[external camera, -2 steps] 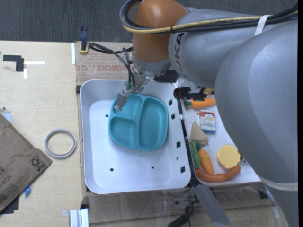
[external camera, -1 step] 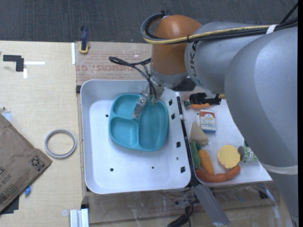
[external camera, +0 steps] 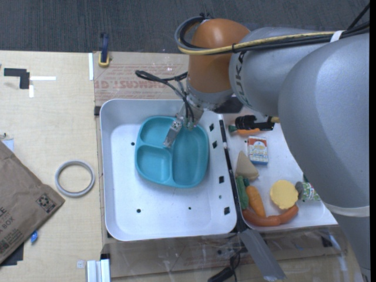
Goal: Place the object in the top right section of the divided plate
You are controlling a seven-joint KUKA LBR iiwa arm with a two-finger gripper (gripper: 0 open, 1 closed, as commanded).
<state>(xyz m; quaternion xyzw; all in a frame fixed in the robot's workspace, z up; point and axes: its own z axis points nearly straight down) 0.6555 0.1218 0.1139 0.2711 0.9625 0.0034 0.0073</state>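
Robotics lab indicated: pale wooden worktop (external camera: 47, 122), two shallow white plastic bins (external camera: 117, 216), grey industrial arm (external camera: 317, 98), tape roll (external camera: 74, 177).

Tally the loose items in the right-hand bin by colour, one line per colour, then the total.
Orange, carrot and sausage: 2
Yellow, round piece: 1
Tan, wedge: 1
Green, pod: 1
White and blue, small box: 1
Total: 6

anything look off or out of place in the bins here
Nothing looks spilled or damaged. The divided plate sits slightly turned in the left bin, with the gripper over its upper part. The toy foods, such as the carrot and small box, crowd the right bin.
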